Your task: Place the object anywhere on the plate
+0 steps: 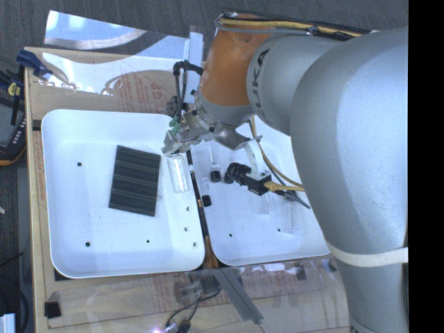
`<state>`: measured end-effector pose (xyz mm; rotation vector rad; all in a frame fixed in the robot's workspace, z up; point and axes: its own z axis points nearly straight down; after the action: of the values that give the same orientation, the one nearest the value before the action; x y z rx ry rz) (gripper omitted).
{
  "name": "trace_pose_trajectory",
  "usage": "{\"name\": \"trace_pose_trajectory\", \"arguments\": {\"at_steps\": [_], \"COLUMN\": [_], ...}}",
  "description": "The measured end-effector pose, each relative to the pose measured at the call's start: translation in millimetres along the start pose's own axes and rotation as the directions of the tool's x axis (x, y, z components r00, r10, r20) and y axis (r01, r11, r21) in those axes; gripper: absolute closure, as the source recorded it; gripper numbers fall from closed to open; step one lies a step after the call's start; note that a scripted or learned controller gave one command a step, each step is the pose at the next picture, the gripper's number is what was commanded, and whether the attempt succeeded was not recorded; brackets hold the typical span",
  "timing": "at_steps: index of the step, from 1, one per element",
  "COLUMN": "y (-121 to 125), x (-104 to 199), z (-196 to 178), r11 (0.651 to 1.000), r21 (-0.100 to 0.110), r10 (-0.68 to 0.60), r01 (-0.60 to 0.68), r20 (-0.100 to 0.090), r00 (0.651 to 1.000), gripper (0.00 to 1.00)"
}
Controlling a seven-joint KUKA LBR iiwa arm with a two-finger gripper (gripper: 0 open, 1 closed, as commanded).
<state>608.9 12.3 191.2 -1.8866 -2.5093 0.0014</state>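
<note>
Your bench carries two shallow white plastic bins side by side, the left bin (73, 220) and the right bin (250, 245). The grey arm with the orange band (229, 61) reaches in from 3 o'clock. It puts the gripper (179, 168) over the seam where the two rims meet, at the 3 o'clock edge of the left bin. Whether the gripper is open or closed I cannot tell, so do not count on it carrying anything.

The one loose thing you can act on is a dark, ribbed, flat rectangular slab (135, 180). It lies flat near the middle of the left bin, at about 8 o'clock from the gripper and apart from it.

Watch three risks:
- A straight descent from here would likely strike the bin rims rather than the floor of either bin.
- The slab looks low and broad, so a two-finger pinch may fail to span it. It could then skate across the smooth floor towards 9 o'clock.
- The ribs could catch one fingertip and tip the slab onto an edge.
</note>
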Motion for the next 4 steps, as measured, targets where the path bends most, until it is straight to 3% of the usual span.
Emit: {"name": "trace_pose_trajectory", "arguments": {"at_steps": [1,2,3,4], "y": [71,71,8,-23], "x": [83,82,191,191], "z": [99,99,99,-5], "r11": [0.996,0.996,0.998,0.984], "r21": [-0.002,-0.001,0.002,0.0], "r10": [-0.093,-0.092,-0.071,-0.178], "r01": [0.093,0.092,0.071,0.178], "r20": [-0.001,0.0,0.001,0.001], "r00": [0.996,0.996,0.998,0.984], "gripper": [1.0,0.0,0.0,0.0]}}
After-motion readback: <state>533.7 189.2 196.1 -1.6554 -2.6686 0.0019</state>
